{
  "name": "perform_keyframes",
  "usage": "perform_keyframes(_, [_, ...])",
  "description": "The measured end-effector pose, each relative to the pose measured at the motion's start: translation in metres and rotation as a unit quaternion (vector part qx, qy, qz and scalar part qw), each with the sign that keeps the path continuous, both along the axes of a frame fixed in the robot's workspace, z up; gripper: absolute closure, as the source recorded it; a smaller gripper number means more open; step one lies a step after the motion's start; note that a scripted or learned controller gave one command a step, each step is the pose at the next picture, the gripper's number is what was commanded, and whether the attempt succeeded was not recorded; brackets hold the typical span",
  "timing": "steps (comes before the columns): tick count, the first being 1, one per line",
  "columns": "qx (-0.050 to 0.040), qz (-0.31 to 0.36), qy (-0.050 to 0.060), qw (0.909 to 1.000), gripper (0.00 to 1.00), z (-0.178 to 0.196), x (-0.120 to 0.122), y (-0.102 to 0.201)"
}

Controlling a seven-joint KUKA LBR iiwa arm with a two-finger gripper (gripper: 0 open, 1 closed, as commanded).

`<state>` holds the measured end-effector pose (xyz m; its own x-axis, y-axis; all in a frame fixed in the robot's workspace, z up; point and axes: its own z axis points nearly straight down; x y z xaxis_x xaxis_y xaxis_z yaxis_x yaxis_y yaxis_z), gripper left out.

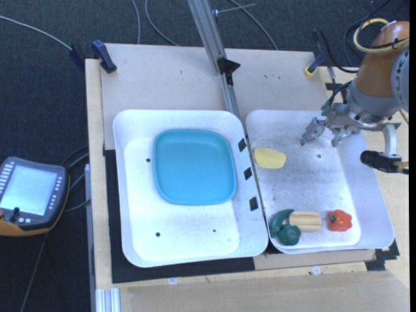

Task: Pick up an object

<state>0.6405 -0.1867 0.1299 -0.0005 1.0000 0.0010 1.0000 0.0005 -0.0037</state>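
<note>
Tool (323, 132) hangs with jaws apart and nothing between them over the right bin (364, 194), well apart from the yellow piece (269, 158), evidently before any descent.

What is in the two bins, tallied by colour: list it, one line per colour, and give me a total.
Blue: 1, the plate in the left bin
Yellow: 1, the soft flat piece in the right bin
Green: 1, the green item
Tan: 1, the block
Red: 1, the red item
Total: 5
</note>
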Motion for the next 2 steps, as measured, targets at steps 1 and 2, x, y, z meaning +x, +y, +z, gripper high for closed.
perform_keyframes(1, [-0.0008,0.000,-0.003,1.0000,1.00,0.014,0.001,-0.001])
perform_keyframes(2, [-0.0009,0.000,-0.004,1.0000,1.00,0.059,-0.002,0.005])
